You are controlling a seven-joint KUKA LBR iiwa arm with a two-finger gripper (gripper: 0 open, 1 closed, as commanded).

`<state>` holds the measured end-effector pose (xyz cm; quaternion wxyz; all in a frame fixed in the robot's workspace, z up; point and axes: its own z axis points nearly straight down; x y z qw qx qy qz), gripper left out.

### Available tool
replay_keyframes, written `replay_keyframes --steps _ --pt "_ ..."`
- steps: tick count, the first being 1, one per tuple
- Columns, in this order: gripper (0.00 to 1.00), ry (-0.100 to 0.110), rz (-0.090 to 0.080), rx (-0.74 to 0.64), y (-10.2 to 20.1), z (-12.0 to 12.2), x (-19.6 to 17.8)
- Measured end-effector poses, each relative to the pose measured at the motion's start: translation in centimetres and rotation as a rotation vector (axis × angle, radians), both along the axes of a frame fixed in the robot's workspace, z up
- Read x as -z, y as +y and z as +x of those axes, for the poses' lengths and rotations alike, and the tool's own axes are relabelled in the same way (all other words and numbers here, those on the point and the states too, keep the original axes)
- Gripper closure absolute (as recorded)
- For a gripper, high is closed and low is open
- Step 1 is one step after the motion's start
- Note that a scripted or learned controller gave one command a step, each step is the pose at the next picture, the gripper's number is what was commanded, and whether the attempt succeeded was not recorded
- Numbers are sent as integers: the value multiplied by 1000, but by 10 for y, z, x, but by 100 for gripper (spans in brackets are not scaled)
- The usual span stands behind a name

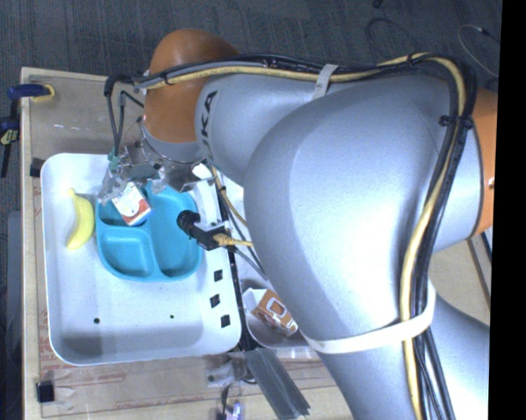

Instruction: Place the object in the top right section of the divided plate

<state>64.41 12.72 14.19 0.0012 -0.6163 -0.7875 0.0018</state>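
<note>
The blue divided plate (154, 244) lies in the left bin (112, 329), toward its far side. My gripper (128, 190) hangs over the plate's far left corner, reaching down from the orange wrist band (177, 90). A small white and red packet (132, 208) sits between its fingertips, just above the plate's far left section. The arm's wrist hides the plate's far edge.
A yellow banana (80, 222) lies on the bin floor just left of the plate. A brown and white item (276, 315) shows in the right bin under the arm. The grey arm (349, 208) covers most of the right bin. A blue clamp (26, 91) sits at the bench's far left corner.
</note>
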Motion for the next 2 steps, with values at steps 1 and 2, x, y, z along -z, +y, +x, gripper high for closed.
replay_keyframes --steps 1,2 --pt "100 3 -1 -3 0 0 -10" --pt "100 -2 1 89 42 12 3"
